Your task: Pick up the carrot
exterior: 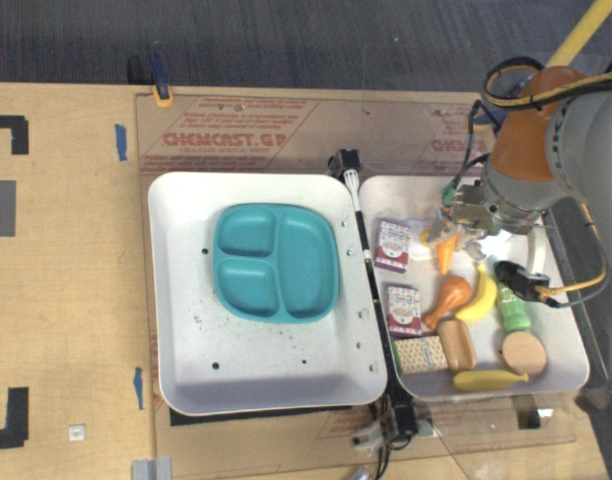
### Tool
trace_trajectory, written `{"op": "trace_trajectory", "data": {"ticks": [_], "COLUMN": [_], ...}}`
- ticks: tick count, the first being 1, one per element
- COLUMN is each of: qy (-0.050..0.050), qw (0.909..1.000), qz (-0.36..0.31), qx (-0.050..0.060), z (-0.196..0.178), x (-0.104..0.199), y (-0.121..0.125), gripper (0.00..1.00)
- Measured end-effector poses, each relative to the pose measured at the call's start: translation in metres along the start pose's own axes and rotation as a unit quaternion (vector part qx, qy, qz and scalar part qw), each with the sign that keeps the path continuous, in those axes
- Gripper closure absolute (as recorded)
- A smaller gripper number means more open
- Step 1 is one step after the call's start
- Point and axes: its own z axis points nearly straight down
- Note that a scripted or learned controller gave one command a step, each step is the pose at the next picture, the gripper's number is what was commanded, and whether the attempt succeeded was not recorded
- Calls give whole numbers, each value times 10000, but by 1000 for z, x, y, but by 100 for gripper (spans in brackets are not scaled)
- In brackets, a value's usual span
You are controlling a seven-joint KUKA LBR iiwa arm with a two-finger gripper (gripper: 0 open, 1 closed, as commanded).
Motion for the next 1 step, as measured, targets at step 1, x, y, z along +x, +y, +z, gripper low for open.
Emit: {"op": "trace_trajectory", "data": {"ticks": [1], "qy": [-10], "qw": [9999], "qz": [-104], "qx": [-76], "z": [-88], "x": [69], "y": [28], "gripper": [100]}}
